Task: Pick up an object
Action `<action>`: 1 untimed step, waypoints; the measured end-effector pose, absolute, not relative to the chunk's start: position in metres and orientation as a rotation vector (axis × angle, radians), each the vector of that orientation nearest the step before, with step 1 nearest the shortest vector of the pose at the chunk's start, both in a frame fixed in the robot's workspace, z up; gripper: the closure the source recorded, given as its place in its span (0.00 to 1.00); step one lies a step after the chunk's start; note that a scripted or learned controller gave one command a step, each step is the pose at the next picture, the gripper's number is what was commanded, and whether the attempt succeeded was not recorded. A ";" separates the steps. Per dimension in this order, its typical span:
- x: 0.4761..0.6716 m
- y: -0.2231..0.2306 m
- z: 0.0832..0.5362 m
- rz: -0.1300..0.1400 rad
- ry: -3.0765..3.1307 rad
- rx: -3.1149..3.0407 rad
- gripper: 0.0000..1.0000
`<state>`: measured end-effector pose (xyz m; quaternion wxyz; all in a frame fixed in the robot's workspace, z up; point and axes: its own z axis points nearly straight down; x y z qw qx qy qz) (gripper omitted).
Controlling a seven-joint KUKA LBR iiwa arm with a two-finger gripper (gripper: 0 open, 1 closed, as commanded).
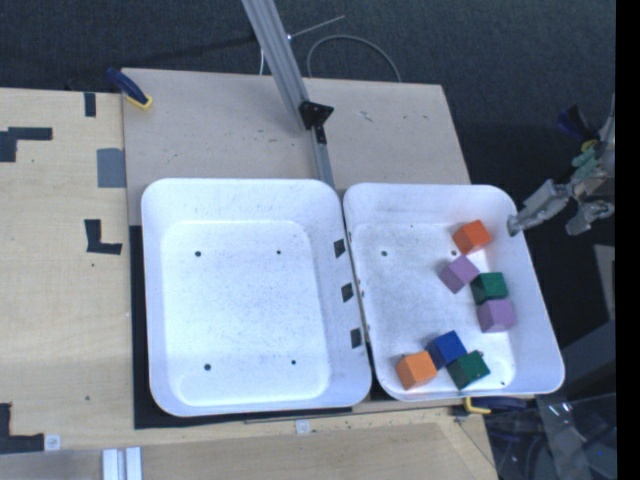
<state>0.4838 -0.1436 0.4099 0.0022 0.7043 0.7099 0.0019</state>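
Several small blocks lie in the right bin (pixel 400 203). An orange cube (pixel 471 235) sits near its far right rim, with a purple cube (pixel 460 272), a green cube (pixel 489 287) and a second purple cube (pixel 496 314) below it. At the near edge a blue cube (pixel 447 348), an orange cube (pixel 416 369) and a green cube (pixel 467 369) cluster together. My gripper (pixel 542 226) hovers at the bin's right rim, just right of the upper orange cube. It is open, with nothing between its fingers.
The left bin (pixel 160 268) stands beside the right one. A slanted metal post (pixel 280 48) with a black clamp rises behind the bins. A cable loop (pixel 350 53) lies on the bench at the back.
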 end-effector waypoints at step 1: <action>0.509 -0.110 0.383 -0.003 2.228 2.218 0.00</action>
